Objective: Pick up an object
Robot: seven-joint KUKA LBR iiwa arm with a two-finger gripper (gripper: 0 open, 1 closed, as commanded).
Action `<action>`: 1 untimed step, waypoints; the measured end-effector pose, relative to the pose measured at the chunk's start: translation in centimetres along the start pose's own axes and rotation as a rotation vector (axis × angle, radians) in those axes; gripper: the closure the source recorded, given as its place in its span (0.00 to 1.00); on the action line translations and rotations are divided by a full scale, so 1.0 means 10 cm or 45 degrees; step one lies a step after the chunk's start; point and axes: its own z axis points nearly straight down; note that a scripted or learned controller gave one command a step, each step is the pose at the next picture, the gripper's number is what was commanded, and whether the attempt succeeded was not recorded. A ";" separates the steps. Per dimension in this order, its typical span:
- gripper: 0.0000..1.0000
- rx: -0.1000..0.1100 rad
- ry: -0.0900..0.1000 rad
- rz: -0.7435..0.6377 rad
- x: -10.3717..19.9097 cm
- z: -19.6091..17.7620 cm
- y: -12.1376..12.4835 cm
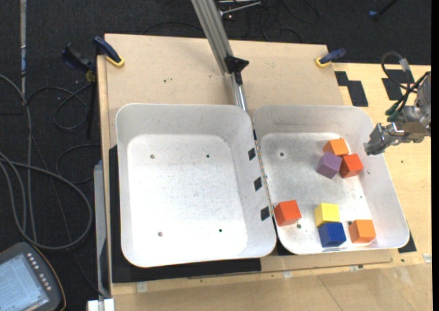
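Camera view: end effector [378, 141] just right of orange cube [336, 147], apart.

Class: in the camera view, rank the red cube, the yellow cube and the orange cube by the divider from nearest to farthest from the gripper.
Measured from the gripper:
1. Red cube, upper right bin.
2. Yellow cube, lower middle.
3. Orange cube, by the divider.

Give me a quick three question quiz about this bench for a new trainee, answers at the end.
1. True or false: the purple block lies in the left bin.
2. Which block touches the yellow block on its near side? A) blue B) purple C) red
3. Fill in: the gripper hovers by the ____ rim of the right bin.

Key: 1 false; 2 A, the blue block; 3 right.
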 end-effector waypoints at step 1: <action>1.00 0.012 0.006 -0.004 0.44 0.16 0.16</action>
